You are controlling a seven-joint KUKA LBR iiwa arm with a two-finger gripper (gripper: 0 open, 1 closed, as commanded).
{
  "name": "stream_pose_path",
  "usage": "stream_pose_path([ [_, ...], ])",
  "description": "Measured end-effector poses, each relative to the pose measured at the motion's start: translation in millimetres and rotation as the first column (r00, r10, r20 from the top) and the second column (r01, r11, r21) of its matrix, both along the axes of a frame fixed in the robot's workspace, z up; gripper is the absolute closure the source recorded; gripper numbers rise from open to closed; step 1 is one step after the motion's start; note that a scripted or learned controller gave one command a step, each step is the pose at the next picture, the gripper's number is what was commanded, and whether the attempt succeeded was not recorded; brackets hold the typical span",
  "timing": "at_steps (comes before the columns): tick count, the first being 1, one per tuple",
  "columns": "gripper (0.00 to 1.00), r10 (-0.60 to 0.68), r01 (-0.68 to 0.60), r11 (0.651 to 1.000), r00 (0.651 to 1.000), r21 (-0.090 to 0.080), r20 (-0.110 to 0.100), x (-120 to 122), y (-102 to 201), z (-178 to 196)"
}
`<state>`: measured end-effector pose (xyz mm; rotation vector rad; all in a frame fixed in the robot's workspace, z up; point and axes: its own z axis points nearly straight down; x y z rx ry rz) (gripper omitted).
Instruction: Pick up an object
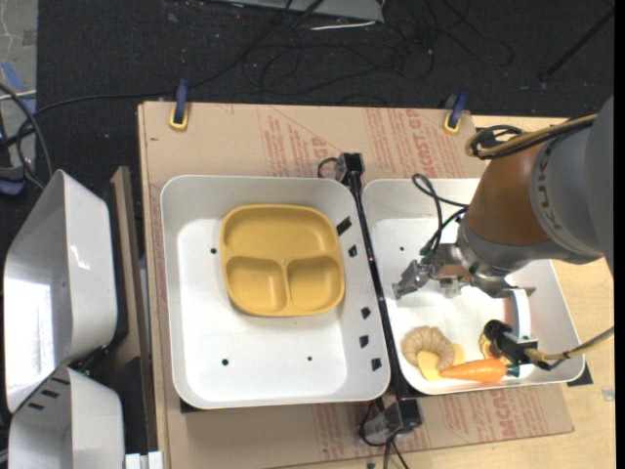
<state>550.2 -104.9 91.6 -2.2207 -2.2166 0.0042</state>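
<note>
In the right bin (395, 213), my gripper (408, 283) hangs low over the bare white floor near the bin's left side. A tan, ridged, curled object (428, 340) lies below it at the bin's front edge. A small yellow piece (428, 363) rests against the curled object, and an orange carrot (474, 369) lies just to their right. All three sit apart from the gripper. The grey arm with its orange band (508, 203) reaches in from the right and hides the bin's middle and right part.
The left bin (195, 350) holds a yellow divided plate (283, 259) in its upper middle. A black divider strip (369, 281) runs between the two bins. Cardboard (283, 135) lies under both bins, and spare white bins (59, 262) stand at far left.
</note>
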Motion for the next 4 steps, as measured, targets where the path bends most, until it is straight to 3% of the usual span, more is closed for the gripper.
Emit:
stream_pose_path([
  [1,1.0,-0.001,0.001,1.0,1.0,-0.001,0.004,1.0,-0.1,12.8],
  [3,1.0,0.004,-0.004,1.0,1.0,-0.003,0.01,3.2,-11.1,133.4],
  [4,1.0,0.005,-0.005,1.0,1.0,-0.002,0.007,3.9,-11.1,149.9],
])
